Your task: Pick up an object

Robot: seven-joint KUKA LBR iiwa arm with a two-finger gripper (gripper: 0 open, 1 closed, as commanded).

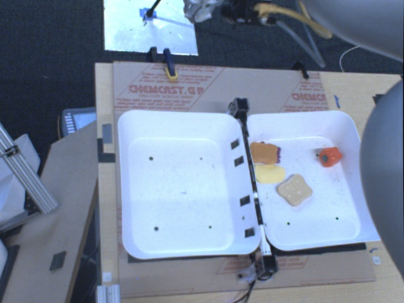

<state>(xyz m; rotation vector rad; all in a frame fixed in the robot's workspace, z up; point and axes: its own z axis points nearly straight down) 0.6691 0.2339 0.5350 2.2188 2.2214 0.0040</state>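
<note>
Several small objects lie in the right bin (344, 124). An orange-brown piece with a purple edge (264, 153) sits near the bin's left wall, with a flat yellow piece (270, 174) just below it. A beige toast-shaped slice (295, 190) lies near the middle. A red-orange round item with a dark top (329, 157) rests at the right. My gripper (201, 4) hangs high at the top of the view, beyond the bench's far edge and far from all of them. Nothing is seen in it.
The left bin (126, 169) stands beside the right one, joined by black clips (243, 182). Both rest on a cardboard sheet (208, 87). A shiny plate (139, 24) lies at the back left. The grey arm (382, 169) covers the right edge. An aluminium rail (25, 175) is at far left.
</note>
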